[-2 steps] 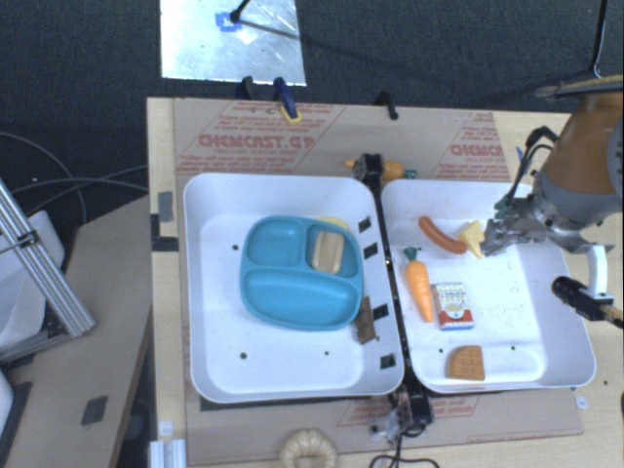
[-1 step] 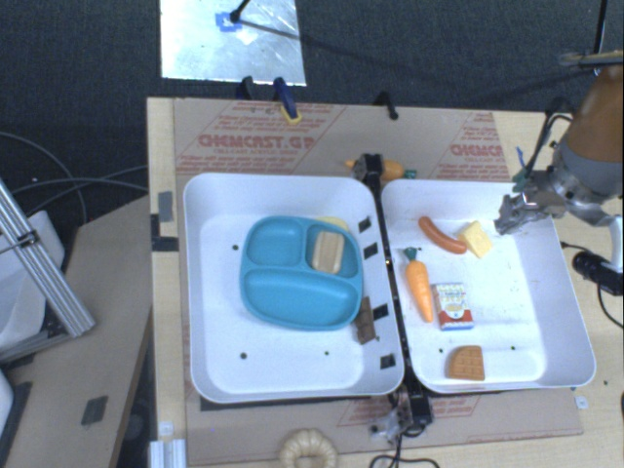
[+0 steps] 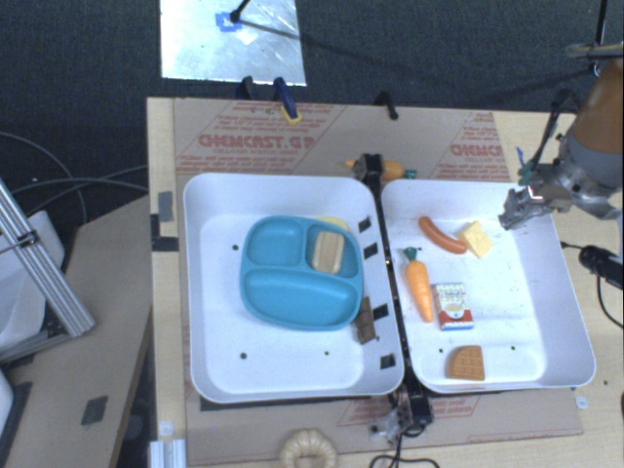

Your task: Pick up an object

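On the brown bench, the right white bin (image 3: 570, 331) gathers toy foods within reach (sausage, carrot), the grey gripper (image 3: 519, 210), whose grasp I cannot tell, poised over its far corner.

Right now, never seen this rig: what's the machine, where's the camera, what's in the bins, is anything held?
It is one robot arm with a gripper, reaching in from the right. A fixed camera looks down on the bench at a slant. Two white bins sit side by side. The left bin holds a blue divided plate with a slice of bread in one compartment. The right bin holds a sausage, cheese, a carrot, a small carton and a waffle. The gripper hangs over the right bin's far edge; nothing visible is held.
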Tool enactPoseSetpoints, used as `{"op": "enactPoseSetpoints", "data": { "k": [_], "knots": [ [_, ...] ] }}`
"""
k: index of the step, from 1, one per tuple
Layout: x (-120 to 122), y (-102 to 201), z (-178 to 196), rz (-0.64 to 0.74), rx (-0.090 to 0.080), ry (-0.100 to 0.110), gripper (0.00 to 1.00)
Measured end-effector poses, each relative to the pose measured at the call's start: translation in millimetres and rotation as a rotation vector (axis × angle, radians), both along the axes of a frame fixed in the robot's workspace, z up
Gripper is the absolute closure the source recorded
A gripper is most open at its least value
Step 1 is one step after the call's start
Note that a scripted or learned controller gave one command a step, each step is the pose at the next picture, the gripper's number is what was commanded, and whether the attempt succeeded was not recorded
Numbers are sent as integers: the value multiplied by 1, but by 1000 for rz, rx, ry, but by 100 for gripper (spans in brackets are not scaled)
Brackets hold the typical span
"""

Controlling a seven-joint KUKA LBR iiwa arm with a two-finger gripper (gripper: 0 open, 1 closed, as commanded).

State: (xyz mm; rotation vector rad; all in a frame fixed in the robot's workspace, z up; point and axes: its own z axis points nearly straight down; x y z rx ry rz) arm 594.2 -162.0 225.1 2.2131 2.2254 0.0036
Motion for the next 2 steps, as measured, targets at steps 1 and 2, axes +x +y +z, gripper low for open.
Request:
{"op": "enactPoseSetpoints", "data": {
  "k": [1, 2],
  "knots": [
    [18, 48, 9, 4, 2, -1, 100],
    [40, 93, -11, 3, 1, 1, 100]
  ]
}}
